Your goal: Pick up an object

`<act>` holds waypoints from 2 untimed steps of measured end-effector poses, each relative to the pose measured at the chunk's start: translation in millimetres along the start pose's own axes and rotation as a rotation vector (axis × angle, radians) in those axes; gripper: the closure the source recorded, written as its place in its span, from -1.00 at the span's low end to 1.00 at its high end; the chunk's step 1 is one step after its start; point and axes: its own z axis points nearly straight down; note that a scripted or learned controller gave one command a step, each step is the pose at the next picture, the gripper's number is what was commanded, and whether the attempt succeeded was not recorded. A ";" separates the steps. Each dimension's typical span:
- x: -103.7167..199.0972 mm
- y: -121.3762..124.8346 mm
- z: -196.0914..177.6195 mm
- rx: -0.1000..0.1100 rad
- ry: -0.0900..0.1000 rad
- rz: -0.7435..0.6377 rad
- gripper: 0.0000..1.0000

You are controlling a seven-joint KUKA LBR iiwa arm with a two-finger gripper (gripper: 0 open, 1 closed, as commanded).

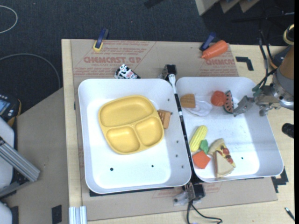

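Note:
The right bin (261, 139) holds several toy foods. A red tomato (217, 98) and a watermelon slice (228, 101) lie at its back. A toast piece (188, 100) and a white item (202, 108) sit to their left. Nearer the front are a corn cob (198, 135), a green piece (204, 145), an orange-red piece (202, 159) and a pizza slice (223, 157). My gripper (252, 110) hangs over the bin's back right, just right of the watermelon slice. It is open, with nothing between its fingers.
The left bin (131, 171) holds a yellow divided plate (131, 124) and a brown toy (164, 118) by its right edge. An orange carrot toy (215, 49) and a black-and-white toy (125, 72) lie on the cardboard behind the bins.

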 end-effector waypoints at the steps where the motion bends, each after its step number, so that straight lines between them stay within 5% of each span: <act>1: 0.3 3.4 -8.1 -0.014 -0.003 -0.003 -1.00; 2: -4.4 4.3 54.3 -0.009 -0.002 -0.003 -1.00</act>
